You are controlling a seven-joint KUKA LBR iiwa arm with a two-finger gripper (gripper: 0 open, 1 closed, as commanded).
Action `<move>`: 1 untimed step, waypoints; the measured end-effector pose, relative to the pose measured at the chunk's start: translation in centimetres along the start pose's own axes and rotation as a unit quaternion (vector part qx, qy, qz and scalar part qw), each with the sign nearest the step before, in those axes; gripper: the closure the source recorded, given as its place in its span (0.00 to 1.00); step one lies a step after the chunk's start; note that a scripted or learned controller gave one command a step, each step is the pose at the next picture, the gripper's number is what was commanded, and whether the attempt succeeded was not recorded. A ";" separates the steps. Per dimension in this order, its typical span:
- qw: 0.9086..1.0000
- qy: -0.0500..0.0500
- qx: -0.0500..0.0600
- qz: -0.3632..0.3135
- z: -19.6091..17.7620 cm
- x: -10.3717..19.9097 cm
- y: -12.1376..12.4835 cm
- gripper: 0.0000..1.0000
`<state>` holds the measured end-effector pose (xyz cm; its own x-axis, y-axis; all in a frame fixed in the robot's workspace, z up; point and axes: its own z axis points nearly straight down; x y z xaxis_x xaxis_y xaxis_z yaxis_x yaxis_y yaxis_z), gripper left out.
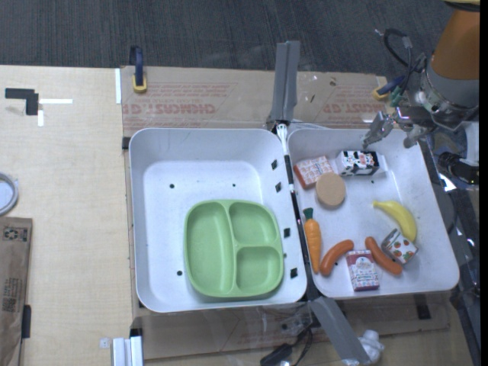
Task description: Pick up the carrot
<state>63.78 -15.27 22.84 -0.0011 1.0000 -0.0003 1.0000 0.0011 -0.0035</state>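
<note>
The carrot (313,239) is seen at the right bin's (427,280) left wall, its long axis running almost top-to-bottom. The tool (396,126), opened wide and holding nothing, is placed well apart, upper right of it.

I have two bins side by side: the left bin (152,204) holds a divided plate (232,248) toward its near right. In the right bin (427,227), the carrot (313,239) lies along the left wall, a sausage (336,256) just right of it, a small carton (363,271) nearer still. A round biscuit (331,190) sits behind the carrot, a packet (313,171) behind that. The banana (399,216) lies right of centre. The gripper (395,124) hangs over the far right corner
</note>
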 end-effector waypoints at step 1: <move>1.000 0.000 0.000 0.013 12.8 2.4 -7.4 0.00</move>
<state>56.37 -12.84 10.08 0.0242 0.9997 0.0000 0.9997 -0.0242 -0.0033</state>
